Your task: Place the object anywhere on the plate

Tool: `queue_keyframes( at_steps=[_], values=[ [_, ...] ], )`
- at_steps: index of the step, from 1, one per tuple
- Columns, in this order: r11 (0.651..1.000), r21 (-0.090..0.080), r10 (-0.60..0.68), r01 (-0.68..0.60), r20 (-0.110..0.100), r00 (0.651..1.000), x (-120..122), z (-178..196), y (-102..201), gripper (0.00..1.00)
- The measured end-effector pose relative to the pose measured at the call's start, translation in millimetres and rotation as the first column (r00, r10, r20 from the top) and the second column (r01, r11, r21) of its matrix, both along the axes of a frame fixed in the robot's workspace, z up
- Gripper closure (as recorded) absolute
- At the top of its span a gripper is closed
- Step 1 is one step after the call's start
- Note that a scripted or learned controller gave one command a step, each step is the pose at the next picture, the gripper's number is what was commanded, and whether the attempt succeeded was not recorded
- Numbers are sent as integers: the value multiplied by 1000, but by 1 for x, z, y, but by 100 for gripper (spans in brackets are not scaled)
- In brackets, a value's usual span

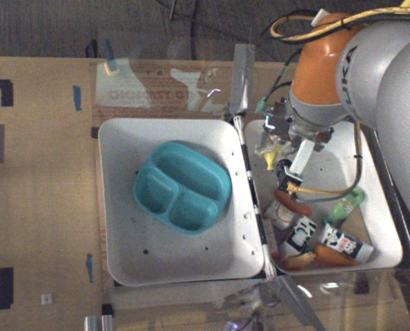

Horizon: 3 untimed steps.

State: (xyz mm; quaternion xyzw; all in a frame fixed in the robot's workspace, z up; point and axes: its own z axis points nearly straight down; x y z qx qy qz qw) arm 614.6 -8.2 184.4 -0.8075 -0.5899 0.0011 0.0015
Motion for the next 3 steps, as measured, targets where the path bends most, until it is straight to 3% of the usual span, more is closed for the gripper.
queue_keyframes(
  at_steps=[1,2,3],
  values=[
    [1000,-1,-26,26,4,1000,7,6,76,100],
    [992,0,125,-125,-1,992,-34,32,122,100],
    [992,0,124,-124,0,992,-34,32,122,0]
  ],
)
